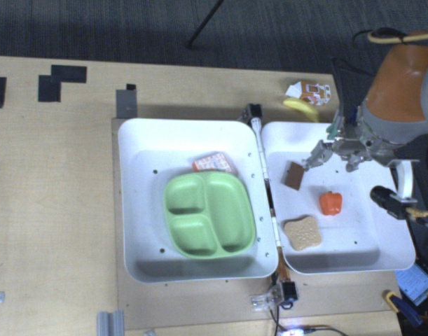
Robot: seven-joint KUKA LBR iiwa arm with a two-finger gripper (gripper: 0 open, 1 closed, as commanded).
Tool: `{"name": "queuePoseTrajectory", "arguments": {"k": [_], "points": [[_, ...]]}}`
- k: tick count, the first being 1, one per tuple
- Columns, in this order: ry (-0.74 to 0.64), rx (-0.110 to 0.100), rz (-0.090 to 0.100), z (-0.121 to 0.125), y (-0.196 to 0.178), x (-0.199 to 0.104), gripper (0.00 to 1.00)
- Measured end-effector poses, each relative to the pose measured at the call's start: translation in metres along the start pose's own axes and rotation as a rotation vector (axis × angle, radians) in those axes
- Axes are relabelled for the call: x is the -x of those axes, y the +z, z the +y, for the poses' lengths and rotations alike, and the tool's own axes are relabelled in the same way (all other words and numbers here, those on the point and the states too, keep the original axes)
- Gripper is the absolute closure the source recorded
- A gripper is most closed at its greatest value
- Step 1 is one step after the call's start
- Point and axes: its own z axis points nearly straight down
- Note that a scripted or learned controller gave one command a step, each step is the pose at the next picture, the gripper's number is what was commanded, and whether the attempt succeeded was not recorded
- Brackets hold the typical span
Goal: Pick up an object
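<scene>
item: grey arm with orange band, its two-finger gripper (337, 157) over the far part of the right shallow white bin (389, 254). the metal fingers are splayed apart with nothing between them.

candidates in the right bin: small dark brown flat block (293, 176), just left of and below the fingertips, nearest of all; small orange rounded piece (330, 203), mid-bin; tan bread-like slice (302, 233), toward the near wall.

left shallow white bin (136, 208): light green three-compartment plastic tray (209, 213), with a red-and-white patterned packet (212, 162) touching its far edge.

on the bench past the bins: a yellow and white wrapped item (307, 96).

handling note: the brown block looks the likeliest target. to do it well, centre the splayed fingers over the block, line them across its narrow side, go down clear of the dividing wall, and close only once both fingertips straddle it.
</scene>
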Motion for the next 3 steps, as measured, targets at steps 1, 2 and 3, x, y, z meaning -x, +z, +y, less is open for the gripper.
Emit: {"name": "queuePoseTrajectory", "arguments": {"k": [1, 2, 3], "points": [[0.000, 0.004, -0.001, 0.035, 0.136, -0.005, 0.00], [-0.001, 0.009, -0.001, 0.037, 0.123, -0.005, 1.00], [0.002, 0.000, 0.001, -0.083, 0.037, -0.043, 1.00]]}}
